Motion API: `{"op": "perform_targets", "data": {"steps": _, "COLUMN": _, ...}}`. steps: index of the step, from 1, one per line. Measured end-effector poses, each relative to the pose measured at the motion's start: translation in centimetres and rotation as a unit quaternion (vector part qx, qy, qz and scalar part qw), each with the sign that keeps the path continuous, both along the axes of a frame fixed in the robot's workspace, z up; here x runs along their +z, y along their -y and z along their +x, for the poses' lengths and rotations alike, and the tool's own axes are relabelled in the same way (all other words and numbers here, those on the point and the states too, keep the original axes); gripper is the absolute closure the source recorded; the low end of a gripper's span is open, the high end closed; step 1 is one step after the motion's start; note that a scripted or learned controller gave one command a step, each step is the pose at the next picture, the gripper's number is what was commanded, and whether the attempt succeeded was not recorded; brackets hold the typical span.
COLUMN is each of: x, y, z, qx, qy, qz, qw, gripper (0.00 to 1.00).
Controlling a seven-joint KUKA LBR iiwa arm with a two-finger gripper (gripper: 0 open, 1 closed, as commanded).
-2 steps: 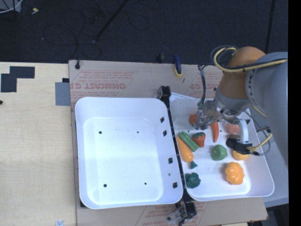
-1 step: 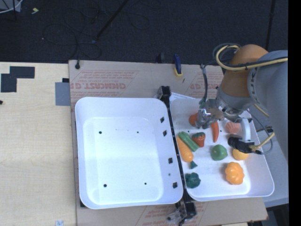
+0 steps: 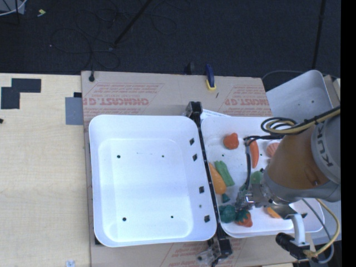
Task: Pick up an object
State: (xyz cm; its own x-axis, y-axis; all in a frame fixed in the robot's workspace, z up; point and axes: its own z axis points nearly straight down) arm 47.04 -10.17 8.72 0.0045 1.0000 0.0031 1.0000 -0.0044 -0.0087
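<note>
Roughly, going big to small: tabletop (image 3: 39, 166) is pale wood w/ a cardboard sheet (image 3: 144, 96) under two white bins. Left bin (image 3: 97, 149) takes up most of the centre; right bin (image 3: 214, 120) sits touching it along a black clipped seam and carries the objs. Arm (image 3: 303, 163) comes in from the right, grey w/ orange band, bent down over the right bin's near half, yellow and black cables looped above the wrist. End effector (image 3: 245, 200) is low in the bin's near-left part, pointing toward the left bin; can't tell if it's spread or closed, too dark and small. Objs: orange and green long pieces (image 3: 221, 174) lie just up-left of the end effector, near; teal piece (image 3: 227, 212) just beside it, below-left; small red piece (image 3: 245, 221) right beneath it, maybe touching. Red-orange round one (image 3: 231, 141) is farther up, apart; orange carrot-like piece (image 3: 254, 153) near the arm's edge.
</note>
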Motion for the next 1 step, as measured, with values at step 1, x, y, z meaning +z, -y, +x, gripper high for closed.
{"op": "perform_targets", "data": {"steps": 1, "x": 10.63, "y": -4.63, "z": 7.58, "qx": 0.006, "qy": 0.010, "qz": -0.0010, "qw": 0.9999, "gripper": 1.00}}
